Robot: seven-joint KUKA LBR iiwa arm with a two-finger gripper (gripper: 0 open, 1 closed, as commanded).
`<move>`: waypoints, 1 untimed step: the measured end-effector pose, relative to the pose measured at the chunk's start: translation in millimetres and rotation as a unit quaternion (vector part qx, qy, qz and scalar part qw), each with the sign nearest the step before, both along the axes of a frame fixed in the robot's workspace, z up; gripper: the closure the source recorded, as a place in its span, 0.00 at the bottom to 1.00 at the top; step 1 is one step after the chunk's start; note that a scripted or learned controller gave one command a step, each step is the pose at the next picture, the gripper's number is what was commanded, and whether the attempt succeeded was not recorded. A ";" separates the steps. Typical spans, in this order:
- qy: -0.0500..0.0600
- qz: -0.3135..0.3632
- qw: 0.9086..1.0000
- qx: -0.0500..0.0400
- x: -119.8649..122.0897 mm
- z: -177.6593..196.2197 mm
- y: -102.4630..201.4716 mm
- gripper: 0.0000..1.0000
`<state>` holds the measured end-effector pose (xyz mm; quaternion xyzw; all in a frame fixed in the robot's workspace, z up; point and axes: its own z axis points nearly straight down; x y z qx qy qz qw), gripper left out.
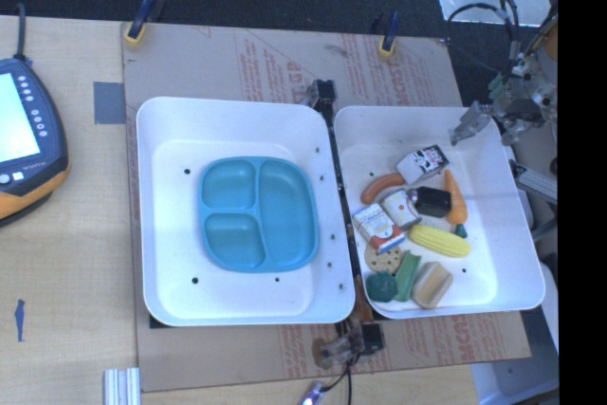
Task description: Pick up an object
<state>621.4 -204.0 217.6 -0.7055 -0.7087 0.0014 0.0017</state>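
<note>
The toys (pixel 414 228) were heaped in the right bin (pixel 507 294), corn (pixel 438 241) and carrot (pixel 455 195) among them. The gripper (pixel 471 122) was seen over that bin's far right rim, nothing held; its spread could not be told. No writing could be read.

Light wooden surface (pixel 76 251) with a brown printed cardboard sheet (pixel 285 62) laid over it, held by two blue-and-yellow clamps (pixel 139 22) at the far edge. On the cardboard, two shallow white plastic bins side by side: the right bin (pixel 503 204) sits just below the hand (pixel 471 120), the left bin (pixel 166 204) well to the hand's left. A grey-and-orange handheld control pendant (pixel 24 142) lies on the bare wood, farthest from the hand.
</note>
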 end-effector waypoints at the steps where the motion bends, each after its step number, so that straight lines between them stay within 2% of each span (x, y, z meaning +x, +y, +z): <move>1: 0.000 0.001 1.000 0.000 -33.1 -126.2 56.6 0.00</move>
